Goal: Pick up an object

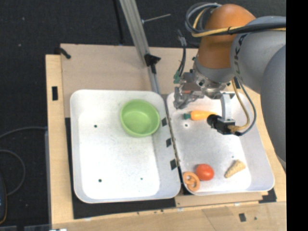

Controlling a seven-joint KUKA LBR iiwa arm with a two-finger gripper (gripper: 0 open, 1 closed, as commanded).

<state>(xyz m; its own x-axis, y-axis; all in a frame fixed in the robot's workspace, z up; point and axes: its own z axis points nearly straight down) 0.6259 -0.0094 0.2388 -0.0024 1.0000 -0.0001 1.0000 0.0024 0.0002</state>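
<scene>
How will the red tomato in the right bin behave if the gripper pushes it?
The tomato looks round and smooth, so it would probably roll. The pretzel right beside it would likely stop it or get shoved along.

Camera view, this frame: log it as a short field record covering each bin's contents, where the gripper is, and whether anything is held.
left bin: green bowl, near its upper right corner
right bin: orange-yellow carrot-like piece near the top; red tomato, orange pretzel-like piece and tan wedge near the bottom edge
gripper: over the right bin's upper left corner, just above the carrot-like piece
held: nothing seen between the fingers
</scene>
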